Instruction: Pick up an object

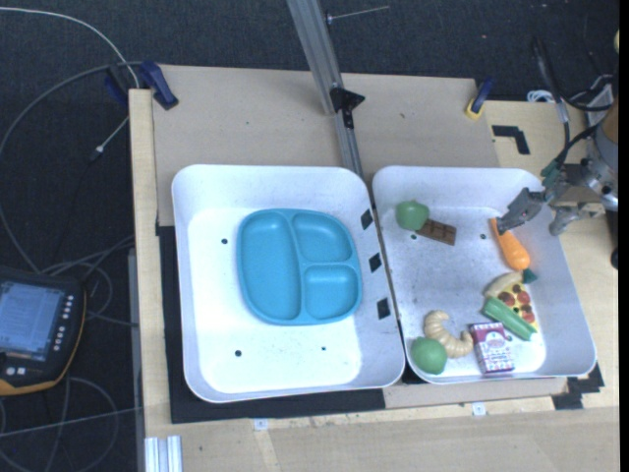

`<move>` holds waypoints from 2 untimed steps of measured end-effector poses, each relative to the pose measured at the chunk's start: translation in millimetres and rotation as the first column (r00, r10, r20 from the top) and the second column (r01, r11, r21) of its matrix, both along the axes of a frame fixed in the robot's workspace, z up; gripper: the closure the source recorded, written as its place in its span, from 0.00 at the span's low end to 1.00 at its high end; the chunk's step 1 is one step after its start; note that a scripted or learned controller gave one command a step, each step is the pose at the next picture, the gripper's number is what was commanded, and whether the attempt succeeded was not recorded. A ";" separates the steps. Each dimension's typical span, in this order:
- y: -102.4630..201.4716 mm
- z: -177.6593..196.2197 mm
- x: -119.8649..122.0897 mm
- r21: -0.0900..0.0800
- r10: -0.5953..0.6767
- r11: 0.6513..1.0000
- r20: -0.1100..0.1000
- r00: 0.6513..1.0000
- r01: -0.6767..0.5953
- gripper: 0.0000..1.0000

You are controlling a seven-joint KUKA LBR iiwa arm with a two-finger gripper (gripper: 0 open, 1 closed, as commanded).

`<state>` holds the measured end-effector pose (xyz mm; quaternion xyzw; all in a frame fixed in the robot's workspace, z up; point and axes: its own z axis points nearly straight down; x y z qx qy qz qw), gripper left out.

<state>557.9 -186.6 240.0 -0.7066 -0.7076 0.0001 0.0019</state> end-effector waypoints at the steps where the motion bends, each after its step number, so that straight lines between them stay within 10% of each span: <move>1: 0.0 0.0 0.0 0.000 0.000 1.000 0.000 1.000 0.000 0.00; 2: -8.3 -51.5 4.2 0.000 -0.002 1.000 -0.004 1.000 0.002 0.00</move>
